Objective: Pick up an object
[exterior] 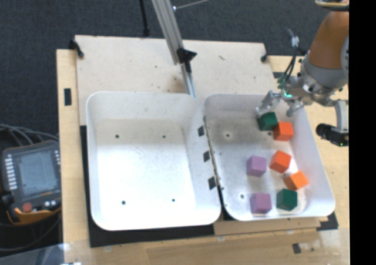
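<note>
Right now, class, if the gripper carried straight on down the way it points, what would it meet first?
Most likely the dark green cube in the right white bin: the gripper hangs just above it, with an orange cube beside. Depth is unclear from this slanted view.

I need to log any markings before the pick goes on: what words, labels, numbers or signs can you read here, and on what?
None can be read.
Teach pendant at the left edge: screen and buttons too blurred to read.
Coloured blocks in the right bin, such as the green block by the hand: plain faces, no markings.
Left bin: only dark specks, no text.
</note>
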Controlling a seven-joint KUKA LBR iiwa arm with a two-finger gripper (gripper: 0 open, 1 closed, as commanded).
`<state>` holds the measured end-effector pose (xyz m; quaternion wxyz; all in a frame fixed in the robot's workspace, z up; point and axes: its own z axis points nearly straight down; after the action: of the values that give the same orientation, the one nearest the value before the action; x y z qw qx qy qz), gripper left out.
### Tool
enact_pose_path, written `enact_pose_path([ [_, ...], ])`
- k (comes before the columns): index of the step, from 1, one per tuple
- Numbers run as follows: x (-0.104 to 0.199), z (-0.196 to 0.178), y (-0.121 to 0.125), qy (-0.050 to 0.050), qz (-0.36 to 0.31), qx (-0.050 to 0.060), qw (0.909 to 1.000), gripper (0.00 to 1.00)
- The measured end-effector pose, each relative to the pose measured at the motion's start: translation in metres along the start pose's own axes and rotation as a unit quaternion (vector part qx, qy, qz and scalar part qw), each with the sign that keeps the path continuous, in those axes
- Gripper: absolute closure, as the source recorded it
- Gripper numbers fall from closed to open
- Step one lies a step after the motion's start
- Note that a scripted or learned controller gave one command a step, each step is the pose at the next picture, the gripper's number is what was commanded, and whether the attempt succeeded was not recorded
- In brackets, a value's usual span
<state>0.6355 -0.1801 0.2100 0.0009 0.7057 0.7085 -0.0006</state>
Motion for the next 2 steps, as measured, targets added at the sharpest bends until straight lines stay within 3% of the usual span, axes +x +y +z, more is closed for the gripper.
enact_pose_path([
  [1, 0.0, 0.063, 0.001, 0.0, 0.001, 0.002, 1.0, 0.0],
  [2, -0.003, 0.084, 0.006, -0.003, 0.002, -0.008, 1.0, 0.0],
])
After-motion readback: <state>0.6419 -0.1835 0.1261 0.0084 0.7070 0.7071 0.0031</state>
